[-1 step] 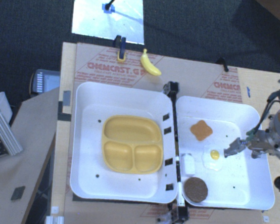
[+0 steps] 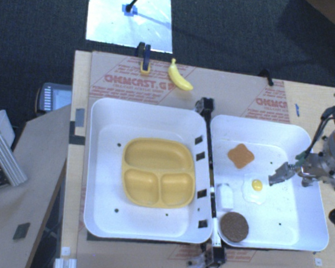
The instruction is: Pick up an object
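I reach in from the right, and my gripper (image 2: 282, 174) sits over the right bin (image 2: 306, 234), above its white floor toward the right side. At this size I cannot tell whether it is open or closed, and nothing can be made out in its grasp.

Right bin contents, as observed:
- A fried egg (image 2: 255, 188) — white with a yellow yolk — lies on the floor just left of and below my gripper, near it; contact cannot be confirmed.
- An orange cracker-like piece (image 2: 241, 156) lies toward the upper left of the bin, apart from the egg.
- A round brown cookie (image 2: 235, 225) lies near the bin's lower left corner.
- A small white block (image 2: 225, 196) lies by the left wall, between the orange piece and the cookie.

Left bin (image 2: 101, 171): a yellow divided tray (image 2: 154, 171) lies flat in the middle, one long compartment on top and two smaller ones below.

Outside the bins — a banana (image 2: 179, 77) rests on the brown board (image 2: 131, 82) behind the left bin, with a yellow clamp (image 2: 145, 61) just to its left.
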Robot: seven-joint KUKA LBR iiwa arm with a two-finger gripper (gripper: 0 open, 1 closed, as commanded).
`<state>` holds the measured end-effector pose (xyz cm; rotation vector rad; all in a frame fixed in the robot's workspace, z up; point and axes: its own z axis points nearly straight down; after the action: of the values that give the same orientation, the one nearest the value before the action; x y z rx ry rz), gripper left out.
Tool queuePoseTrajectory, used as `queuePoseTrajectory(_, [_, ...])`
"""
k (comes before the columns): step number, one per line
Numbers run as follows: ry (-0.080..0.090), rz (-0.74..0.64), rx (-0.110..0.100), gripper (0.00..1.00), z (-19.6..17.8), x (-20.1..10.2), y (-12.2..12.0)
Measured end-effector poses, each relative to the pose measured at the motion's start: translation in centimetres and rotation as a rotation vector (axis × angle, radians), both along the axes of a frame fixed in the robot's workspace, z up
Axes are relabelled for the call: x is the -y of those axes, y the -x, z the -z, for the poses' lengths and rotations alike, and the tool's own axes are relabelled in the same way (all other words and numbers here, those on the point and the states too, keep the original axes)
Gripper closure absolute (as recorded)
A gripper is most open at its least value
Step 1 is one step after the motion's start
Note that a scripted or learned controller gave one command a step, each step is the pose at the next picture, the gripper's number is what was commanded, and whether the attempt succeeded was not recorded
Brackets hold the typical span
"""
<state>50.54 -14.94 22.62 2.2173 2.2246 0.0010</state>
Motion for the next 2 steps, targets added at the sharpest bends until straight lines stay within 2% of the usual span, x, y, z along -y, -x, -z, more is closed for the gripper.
queuePoseTrajectory(1, [-0.001, 0.001, -0.003, 0.0, 4.5, -0.7, 0.4])
queuePoseTrajectory(2, [-0.001, 0.002, -0.004, 0.0, 10.1, -0.8, -0.5])
